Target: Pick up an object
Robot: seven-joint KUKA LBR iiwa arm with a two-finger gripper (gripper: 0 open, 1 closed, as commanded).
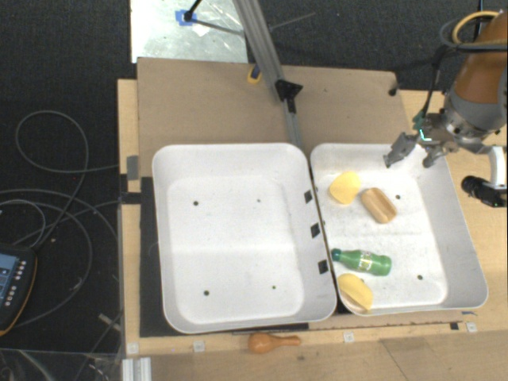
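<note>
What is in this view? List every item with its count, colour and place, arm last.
Bins: 2, white, side by side on the bench.
Yellow rounded object: 1, pale yellow, right bin, upper left part.
Bread roll: 1, tan, right bin, just right of the yellow rounded object.
Bottle: 1, green, lying on its side in right bin.
Yellow object: 1, yellow, right bin's near left corner.
Orange object: 1, orange-brown, on the bench in front of the bins.
Handheld controller: 1, dark, far left.
Gripper: 1, grey, fingers spread, above right bin's far edge, holding nothing.
</note>
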